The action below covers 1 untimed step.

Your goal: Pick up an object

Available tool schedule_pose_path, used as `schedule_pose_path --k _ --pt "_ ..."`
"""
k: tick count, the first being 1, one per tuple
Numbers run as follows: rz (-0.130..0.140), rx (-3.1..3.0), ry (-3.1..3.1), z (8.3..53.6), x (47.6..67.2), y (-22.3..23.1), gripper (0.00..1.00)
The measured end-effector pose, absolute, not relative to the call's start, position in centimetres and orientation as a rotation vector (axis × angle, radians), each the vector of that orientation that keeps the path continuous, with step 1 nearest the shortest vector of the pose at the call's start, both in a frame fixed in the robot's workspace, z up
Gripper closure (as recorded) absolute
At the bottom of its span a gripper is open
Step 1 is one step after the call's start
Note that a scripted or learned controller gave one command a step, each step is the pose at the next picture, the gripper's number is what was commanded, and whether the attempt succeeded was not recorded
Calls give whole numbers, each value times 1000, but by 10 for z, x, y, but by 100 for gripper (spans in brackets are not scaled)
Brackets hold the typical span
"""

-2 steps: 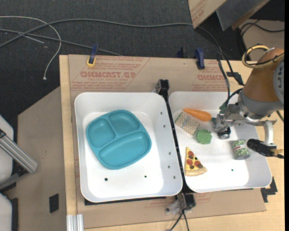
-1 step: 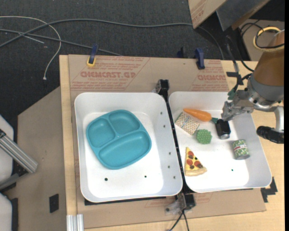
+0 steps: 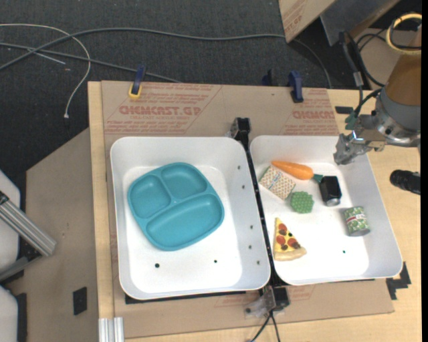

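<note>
Past my bench's cardboard top [image 3: 200, 107], held by two blue clamps [image 3: 138, 80], dark carpet [image 3: 167, 40] spreads far and left, crossed by pale cables [image 3: 73, 47], with a cardboard box [image 3: 301, 17] far right.

**Occluded, Cropped and Unresolved Areas**

You see the arm [image 3: 406, 87] cut off by the right edge of the frame; its upper links lie outside the picture. The gripper [image 3: 345, 151], at the upper right above the right bin [image 3: 381, 267], is small and blurred, so you cannot tell how its fingers stand.

The black object [image 3: 330, 190] in the right bin is too dark to identify. The label on the small green can [image 3: 356, 221] is too small to read.

At the far left, a grey metal rail [image 3: 23, 224] runs out of the frame. At the top right, a cardboard box [image 3: 304, 15] is cropped by the upper edge.
</note>
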<state>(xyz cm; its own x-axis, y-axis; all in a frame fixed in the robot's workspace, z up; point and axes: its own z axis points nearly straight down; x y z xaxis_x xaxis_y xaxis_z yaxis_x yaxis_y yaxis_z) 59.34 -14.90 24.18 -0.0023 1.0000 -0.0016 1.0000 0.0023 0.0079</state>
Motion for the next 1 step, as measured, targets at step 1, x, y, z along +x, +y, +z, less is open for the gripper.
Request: schedule_pose_path --k 1 --pt "5 2218 2220 271 594 -149 100"
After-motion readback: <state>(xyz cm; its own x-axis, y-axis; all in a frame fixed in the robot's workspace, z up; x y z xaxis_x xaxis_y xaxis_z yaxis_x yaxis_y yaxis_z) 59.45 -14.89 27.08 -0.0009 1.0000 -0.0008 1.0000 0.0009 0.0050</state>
